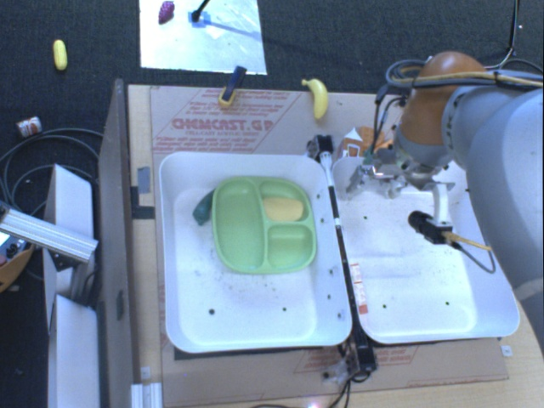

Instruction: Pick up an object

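Progress: nothing lifted yet, as far as can be seen. No obj. shows in the pincer (367, 179), so the whole pick is left to do.
Pincer place: low over the far-left corner of the right bin (425, 313), arm coming in from the right.
Pincer state: cannot tell whether wide or narrow, since the wrist hides it.
Likely target: a small orange-and-white obj. (355, 145) at the bin's far-left corner, just beside the pincer. Judged the target only by nearness.
Target axis: too small and part-hidden, so cannot tell which way it points.
Other candidates: 2 in the left bin (255, 321), well apart from the pincer.
Yellow piece (283, 207): lies in the far-right compartment of the green plate (242, 236), long axis approx. left-right.
Teal obj. (202, 207): touching the plate's left edge, long axis slanted near-left to far-right.
Banana (319, 98): on the bench (255, 117) beyond both bins, long axis approx. near-far, curved.
Left to do: close on 1 obj., then raise it clear of the bin.
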